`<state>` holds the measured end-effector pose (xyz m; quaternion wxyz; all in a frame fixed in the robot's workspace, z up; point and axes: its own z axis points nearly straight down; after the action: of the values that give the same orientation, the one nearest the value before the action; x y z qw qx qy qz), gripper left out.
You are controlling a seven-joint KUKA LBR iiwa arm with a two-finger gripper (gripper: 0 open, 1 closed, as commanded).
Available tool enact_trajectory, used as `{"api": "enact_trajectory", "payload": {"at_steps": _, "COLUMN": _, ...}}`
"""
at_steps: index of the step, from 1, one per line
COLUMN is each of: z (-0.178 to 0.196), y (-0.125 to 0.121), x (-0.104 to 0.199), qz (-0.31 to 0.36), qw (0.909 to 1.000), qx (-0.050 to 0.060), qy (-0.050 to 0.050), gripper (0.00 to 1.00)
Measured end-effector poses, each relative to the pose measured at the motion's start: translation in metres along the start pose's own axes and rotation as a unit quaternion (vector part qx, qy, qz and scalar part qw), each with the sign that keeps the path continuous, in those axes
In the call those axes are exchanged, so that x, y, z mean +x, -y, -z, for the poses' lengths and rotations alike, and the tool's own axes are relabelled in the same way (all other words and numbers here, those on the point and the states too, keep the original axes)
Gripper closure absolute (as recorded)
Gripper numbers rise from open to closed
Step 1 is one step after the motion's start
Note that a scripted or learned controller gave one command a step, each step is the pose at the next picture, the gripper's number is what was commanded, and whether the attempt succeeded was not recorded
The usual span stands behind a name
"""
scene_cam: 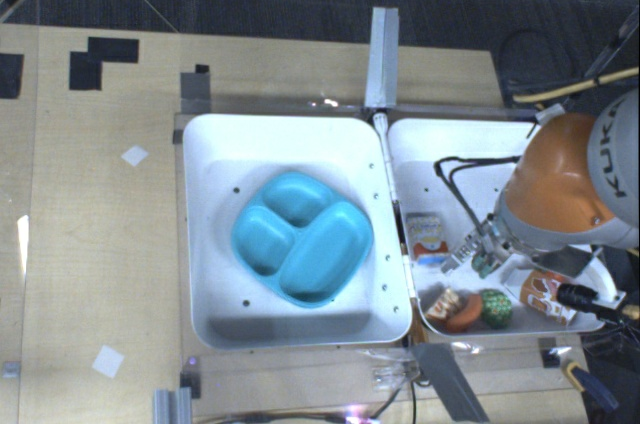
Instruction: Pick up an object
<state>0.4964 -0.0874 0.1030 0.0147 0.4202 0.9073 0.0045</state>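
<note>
So the arm was in the approach step, I'd say. The gripper (478, 252) hung low over the right bin (470, 147), sitting at about 10 o'clock from the green item (497, 308) and roughly 1 o'clock from the brown-and-orange lump (455, 308). Honestly couldn't tell if it was released or clenched, too small and cluttered down there. Nothing was visibly caught in it, so I wouldn't call anything picked.

Candidates for the pick were all along the near edge of the right bin: the small packet (427, 237) at 9 o'clock from the gripper, the green item and the lump down at 5 to 7 o'clock, and the orange-and-white pouch (548, 298) at about 4 o'clock.

Next move, my guess: settle on one target, line up straight over it and drop. The green item and the lump were touching or close to it, so a clean grab of just one looked tricky.

Count: two white bins, one blue divided tray (303, 237) in the left bin (215, 212), four small items in the right one, one arm.
</note>
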Motion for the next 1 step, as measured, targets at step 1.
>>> {"api": "enact_trajectory", "payload": {"at_steps": 1, "z": 0.0453, "y": 0.0127, "x": -0.0536, "qz": -0.003, "qw": 0.9999, "qx": 0.008, "qy": -0.008, "gripper": 1.00}}
